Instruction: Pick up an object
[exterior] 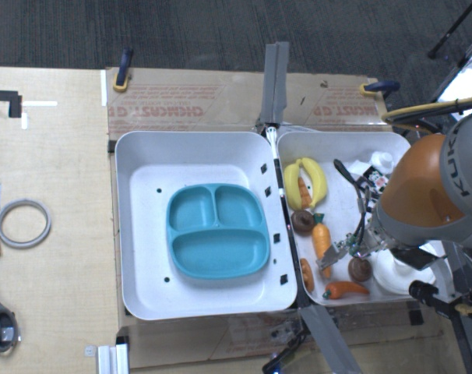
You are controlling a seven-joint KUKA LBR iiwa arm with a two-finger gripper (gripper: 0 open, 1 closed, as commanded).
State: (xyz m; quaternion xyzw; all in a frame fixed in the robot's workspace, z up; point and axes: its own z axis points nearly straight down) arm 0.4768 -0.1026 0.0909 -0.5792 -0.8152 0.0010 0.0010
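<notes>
Step in hand: approach to a pick; metal two-finger gripper (339, 253) is low in the shallow white right-hand bin (341, 142), among the toy food, nothing seen between its fingers
Tool state: fingers appear spread apart, tips just beside the long orange toy carrot (322, 238); not clamped on anything
Arm: grey arm with orange wrist band (423, 193) reaches in from the right, covering the bin's right part
Task thing: carrot lies lengthwise at the bin's middle, below the small round brown fruit (302, 221) and the curved yellow toy banana (317, 179)
Other contents: second brown round piece (360, 269) near the gripper; orange-red chilli-shaped piece (346, 290) at the near wall
Left bin: shallow white left-hand bin (135, 209) bears a teal three-compartment plastic plate (218, 231)
Next move, judged: settle the fingers astride the carrot, close, then lift straight; neighbours are close, so a nudge is likely
Writing: red mirrored lettering on the brown cardboard sheet (189, 109) behind the bins, too faint to read with confidence
</notes>
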